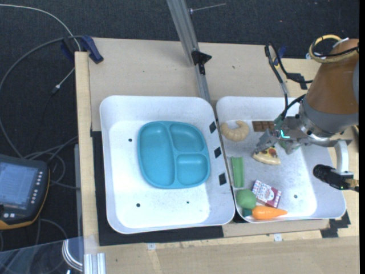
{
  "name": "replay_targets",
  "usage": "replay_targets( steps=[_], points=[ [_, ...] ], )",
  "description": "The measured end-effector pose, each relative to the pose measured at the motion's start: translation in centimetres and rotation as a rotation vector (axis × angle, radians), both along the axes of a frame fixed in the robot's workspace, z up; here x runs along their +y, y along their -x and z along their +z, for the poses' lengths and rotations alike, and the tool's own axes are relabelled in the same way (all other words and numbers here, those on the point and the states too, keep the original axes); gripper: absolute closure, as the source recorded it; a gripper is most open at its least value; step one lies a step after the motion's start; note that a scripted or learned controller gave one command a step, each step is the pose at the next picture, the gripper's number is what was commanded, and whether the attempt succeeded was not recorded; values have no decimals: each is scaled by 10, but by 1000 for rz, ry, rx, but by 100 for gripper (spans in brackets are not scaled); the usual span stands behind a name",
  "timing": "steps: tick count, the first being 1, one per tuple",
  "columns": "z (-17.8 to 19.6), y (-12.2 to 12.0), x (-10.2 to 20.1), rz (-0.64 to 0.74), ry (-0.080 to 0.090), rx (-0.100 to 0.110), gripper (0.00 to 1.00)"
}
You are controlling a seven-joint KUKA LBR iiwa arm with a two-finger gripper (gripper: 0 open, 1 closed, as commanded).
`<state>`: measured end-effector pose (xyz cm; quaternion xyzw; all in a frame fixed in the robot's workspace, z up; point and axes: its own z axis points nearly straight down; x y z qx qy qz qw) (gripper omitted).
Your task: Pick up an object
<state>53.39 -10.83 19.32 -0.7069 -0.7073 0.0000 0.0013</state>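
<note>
Pincer, fingers' spread indiscernible, hovers just above pizza slice in right bin: approach step; descent and closure probably follow.

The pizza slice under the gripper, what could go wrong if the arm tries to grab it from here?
The pizza slice lies flat and thin on the right bin floor, so the gripper may slide off it or close on nothing. The croissant and the brown bar lie close by and could get nudged. A push might also shove the slice toward the bin's wall.
</note>
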Motion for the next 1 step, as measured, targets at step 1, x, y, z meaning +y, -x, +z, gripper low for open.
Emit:
replay_targets(
  steps=[1],
  points=[
    [-60, 8, -2, -1, -1, 6, 0]
  ],
)
